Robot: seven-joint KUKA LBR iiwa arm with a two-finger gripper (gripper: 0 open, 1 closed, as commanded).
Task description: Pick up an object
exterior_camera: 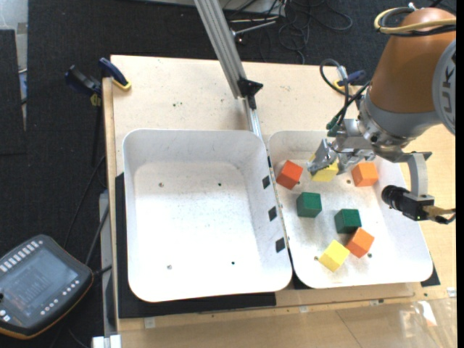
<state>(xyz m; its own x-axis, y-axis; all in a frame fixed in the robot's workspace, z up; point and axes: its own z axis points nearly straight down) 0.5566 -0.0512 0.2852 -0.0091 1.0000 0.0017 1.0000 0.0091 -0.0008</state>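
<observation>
Under the gripper (324,162), near the back of the right bin (406,267), a yellow block (326,172) sits right at the fingertips; whether they are apart, together or clamped cannot be told. Both white bins rest on a pale wooden desk (181,93) above dark floor. That block is small, bright, partly hidden.

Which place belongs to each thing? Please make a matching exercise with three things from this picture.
Things:
1. end effector
2. clamp
3. pendant

Places:
A. far left corner of the bench
B. lower left of the view, off the bench
C. at a yellow block in the right bin

Pairs: 1-C, 2-A, 3-B
</observation>
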